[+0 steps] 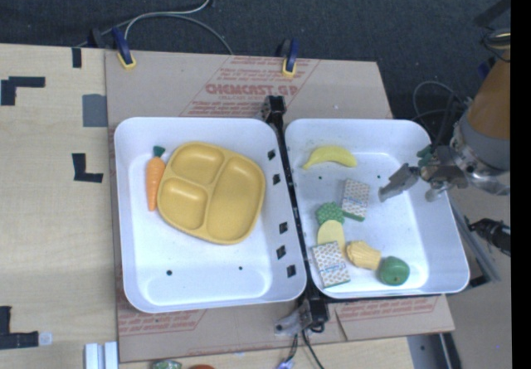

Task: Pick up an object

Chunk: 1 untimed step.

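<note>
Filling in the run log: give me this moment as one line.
tool: over right bin, nothing held | nearest: checkered block | banana, apple untouched | plate, carrot: left bin

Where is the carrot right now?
The carrot lies in the left bin, near its upper-left corner, just left of the yellow divided plate.

A round yellow divided plate [211, 191] and orange toy carrot [153, 179] lay centre-left — at right, the grey gripper [412, 182] hovered over a yellow banana [329, 157].
</note>
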Tool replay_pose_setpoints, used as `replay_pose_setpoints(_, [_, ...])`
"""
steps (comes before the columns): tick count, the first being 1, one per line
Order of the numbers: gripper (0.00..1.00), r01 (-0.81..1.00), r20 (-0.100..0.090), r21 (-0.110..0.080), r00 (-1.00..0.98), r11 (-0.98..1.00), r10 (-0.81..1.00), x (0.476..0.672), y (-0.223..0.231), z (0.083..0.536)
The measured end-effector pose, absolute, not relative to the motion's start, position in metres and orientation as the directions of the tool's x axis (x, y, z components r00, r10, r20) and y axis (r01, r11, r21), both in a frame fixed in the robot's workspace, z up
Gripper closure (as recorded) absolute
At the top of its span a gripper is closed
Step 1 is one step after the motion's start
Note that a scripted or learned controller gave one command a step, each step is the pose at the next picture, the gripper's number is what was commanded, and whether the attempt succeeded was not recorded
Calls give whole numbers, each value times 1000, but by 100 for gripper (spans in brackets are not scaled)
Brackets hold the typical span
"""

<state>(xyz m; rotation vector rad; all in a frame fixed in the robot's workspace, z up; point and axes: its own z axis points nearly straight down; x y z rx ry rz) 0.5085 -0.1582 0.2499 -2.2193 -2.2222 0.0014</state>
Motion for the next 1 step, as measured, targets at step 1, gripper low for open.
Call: replay_pose_setpoints(1, [0,1000,1,-3,-2,2,1000,577,-122,172])
